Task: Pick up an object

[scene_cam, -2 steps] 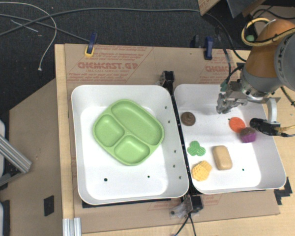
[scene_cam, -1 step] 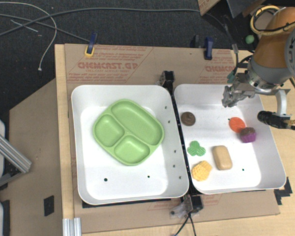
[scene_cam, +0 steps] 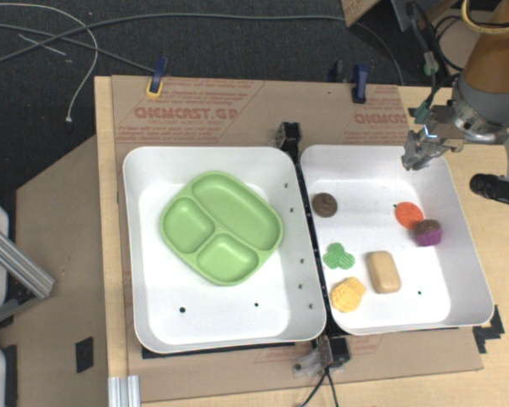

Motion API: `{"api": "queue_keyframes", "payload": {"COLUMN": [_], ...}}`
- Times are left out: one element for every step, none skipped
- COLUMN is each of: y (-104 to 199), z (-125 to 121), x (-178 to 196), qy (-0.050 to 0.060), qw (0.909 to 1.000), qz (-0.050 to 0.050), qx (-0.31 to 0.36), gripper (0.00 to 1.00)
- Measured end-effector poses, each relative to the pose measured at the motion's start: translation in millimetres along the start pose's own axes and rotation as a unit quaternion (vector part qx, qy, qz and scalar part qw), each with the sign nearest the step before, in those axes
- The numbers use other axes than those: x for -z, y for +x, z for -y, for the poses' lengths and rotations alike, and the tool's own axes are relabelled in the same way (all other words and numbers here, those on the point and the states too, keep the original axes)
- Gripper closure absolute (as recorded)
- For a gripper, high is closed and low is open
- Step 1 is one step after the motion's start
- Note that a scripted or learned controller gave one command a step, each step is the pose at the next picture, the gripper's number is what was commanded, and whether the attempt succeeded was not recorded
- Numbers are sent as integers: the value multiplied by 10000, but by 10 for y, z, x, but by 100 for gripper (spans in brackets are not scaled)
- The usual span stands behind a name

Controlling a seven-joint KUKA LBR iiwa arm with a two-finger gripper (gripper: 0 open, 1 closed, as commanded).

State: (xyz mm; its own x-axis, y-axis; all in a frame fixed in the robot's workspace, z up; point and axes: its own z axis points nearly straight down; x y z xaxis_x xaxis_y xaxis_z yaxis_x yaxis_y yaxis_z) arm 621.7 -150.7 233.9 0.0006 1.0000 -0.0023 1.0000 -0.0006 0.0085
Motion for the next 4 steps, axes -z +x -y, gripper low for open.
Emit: {"api": "queue_keyframes", "payload": {"y": [-4, 573, 1098, 1710], "z": [-20, 49, 43, 91], "x": [553, 555, 544, 467], "qy": [-1, 52, 51, 57], "qw": [10000, 10000, 10000, 10000], "qz": [-1, -28, -27, -30], "qx": [11, 34, 35, 36], "gripper": [100, 100, 100, 100]}}
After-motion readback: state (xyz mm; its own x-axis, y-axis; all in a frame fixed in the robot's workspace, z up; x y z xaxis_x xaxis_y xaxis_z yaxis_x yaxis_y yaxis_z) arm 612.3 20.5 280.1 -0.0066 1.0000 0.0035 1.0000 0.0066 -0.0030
